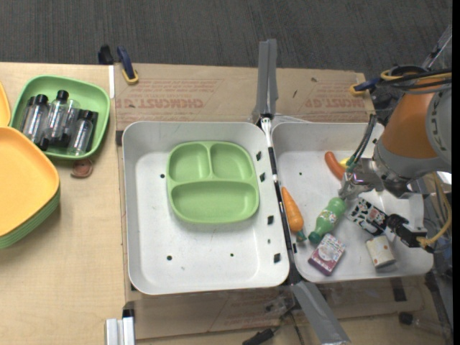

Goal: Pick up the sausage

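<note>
1. Setting: robotics lab bench, my workstation.
2. Evidence: two white bins (208,279) clamped side by side on cardboard sheeting (187,95).
3. Evidence: stacked orange plates (25,185), green tray of small bottles (61,117), toy props.

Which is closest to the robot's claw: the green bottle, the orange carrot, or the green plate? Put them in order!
From the gripper in the right bin:
1. The green plastic bottle, just below-left of it in the same bin.
2. The orange toy carrot, further left, against the bins' shared edge.
3. The green divided plastic plate, farthest, in the left bin.
</note>
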`<action>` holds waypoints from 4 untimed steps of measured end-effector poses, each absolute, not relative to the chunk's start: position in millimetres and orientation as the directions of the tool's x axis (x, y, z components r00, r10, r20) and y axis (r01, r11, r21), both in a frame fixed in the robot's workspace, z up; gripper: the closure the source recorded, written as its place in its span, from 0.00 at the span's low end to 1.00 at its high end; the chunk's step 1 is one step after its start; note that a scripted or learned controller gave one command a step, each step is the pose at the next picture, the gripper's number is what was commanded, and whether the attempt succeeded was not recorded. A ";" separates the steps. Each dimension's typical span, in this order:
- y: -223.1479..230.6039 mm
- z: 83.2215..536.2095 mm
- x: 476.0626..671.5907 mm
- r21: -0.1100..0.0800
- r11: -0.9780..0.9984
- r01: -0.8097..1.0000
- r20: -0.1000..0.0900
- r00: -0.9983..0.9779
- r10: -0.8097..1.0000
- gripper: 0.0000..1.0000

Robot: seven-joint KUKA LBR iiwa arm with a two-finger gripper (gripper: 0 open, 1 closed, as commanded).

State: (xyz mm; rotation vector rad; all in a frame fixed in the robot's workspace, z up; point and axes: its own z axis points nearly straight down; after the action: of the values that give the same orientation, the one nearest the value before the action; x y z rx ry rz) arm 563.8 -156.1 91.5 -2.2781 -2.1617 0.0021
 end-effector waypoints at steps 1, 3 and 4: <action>-83.4 190.8 535.3 -0.002 0.049 0.999 0.000 -0.049 0.999 1.00; -150.3 91.0 513.3 -0.003 0.067 0.998 0.001 -0.067 0.998 1.00; -198.4 111.5 520.3 -0.002 -0.188 0.982 -0.001 0.188 0.982 1.00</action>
State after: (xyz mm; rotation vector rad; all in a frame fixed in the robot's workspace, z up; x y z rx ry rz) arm 520.3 -198.4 111.5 -2.4212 -2.0014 0.0032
